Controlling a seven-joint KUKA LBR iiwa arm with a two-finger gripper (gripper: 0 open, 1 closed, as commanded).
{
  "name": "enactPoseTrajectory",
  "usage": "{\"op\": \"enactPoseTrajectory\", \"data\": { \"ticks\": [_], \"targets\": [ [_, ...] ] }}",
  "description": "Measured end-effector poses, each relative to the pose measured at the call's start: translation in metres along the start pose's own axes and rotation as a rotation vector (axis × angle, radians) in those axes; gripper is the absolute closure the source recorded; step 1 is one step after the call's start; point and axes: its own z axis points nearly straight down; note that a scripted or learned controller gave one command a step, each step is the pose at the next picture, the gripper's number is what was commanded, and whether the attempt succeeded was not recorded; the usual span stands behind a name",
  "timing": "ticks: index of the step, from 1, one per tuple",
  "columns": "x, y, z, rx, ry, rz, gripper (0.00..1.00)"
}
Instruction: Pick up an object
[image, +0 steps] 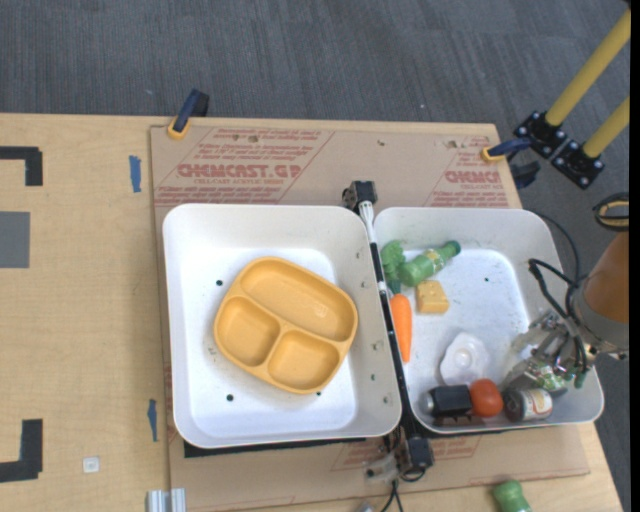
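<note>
At lower right of the frame, the claw (548, 362) is hanging over the right bin (497, 232); whether its grip is apart or together, I cannot tell.

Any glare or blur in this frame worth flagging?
Camera view: light is even and shadows soft; the white bins look bright but not blown out; the tray and carrot are sharp; the pincer at the right bin's edge is cluttered and slightly soft, its state unreadable.
</note>
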Motion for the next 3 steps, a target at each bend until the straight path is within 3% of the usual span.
{"op": "enactPoseTrajectory", "data": {
  "ticks": [1, 2, 3],
  "targets": [
    [0.0, 0.001, -0.01, -0.001, 0.001, 0.001, 1.0],
    [-0.005, -0.01, 0.001, 0.0, 0.005, -0.513, 1.0],
    [0.045, 0.06, -0.041, 0.0, 0.007, -0.374, 1.0]
  ]
}}
